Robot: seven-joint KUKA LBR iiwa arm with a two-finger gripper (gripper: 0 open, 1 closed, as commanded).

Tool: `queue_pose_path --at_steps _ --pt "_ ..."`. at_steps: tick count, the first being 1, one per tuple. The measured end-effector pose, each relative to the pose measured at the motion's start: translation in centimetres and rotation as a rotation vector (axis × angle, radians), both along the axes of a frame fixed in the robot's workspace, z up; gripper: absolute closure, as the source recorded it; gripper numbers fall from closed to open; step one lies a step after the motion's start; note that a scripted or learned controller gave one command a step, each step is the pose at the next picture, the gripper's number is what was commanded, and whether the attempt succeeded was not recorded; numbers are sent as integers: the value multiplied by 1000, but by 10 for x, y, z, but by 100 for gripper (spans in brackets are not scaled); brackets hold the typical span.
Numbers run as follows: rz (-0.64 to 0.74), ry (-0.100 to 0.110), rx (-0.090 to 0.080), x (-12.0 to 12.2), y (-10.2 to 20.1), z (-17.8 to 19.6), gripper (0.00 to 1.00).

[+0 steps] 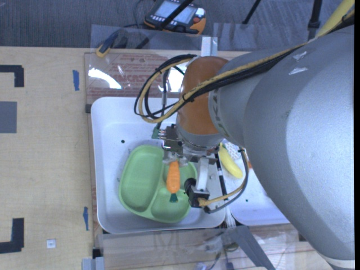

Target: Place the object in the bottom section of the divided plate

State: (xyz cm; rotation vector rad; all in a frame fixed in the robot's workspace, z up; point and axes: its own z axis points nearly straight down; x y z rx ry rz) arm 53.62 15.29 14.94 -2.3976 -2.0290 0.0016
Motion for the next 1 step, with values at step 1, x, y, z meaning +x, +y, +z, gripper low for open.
queue_pose_path --at_steps 1 --pt "549 -4 1 20 55 6 100"
